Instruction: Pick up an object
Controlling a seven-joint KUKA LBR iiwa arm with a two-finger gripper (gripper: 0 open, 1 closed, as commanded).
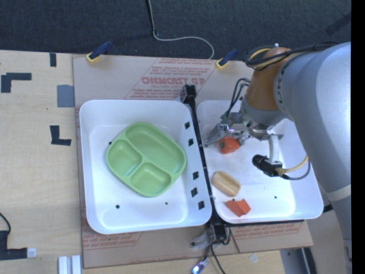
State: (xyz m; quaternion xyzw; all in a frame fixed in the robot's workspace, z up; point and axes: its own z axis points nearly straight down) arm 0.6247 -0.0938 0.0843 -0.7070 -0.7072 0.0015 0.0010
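Arm (311, 90): grey, with an orange band, reaching in from the right over the right bin; its bulk covers that bin's far right corner and part of its right wall.
Gripper (229, 137): low over the far left part of the right bin, close to the divider between the bins; the metal parts blur together.
Jaws: I cannot tell whether they are open or closed; the tips merge with the orange piece below them.
Orange piece (230, 146): small and rounded, in the right bin, directly under the gripper tip and touching or nearly touching it; its top is hidden by the gripper, so its shape is hard to make out. Whether it is gripped cannot be told.
Bun (226, 184): tan oval, lying on the right bin's floor, nearer the front, just beside the divider, apart from the gripper.
Wedge (238, 208): red-orange, angular, near the front wall of the right bin, just in front of the bun.
Right bin (285, 201): white, shallow; a black fitting with a yellowish cable hangs over its middle.
Left bin (97, 170): white, shallow, fully in view.
Plate (146, 159): green, three compartments, lying flat in the middle of the left bin, turned at an angle.
Board (165, 79): brown cardboard under both bins, with red print too blurred to read, blue clamps at its far corners.
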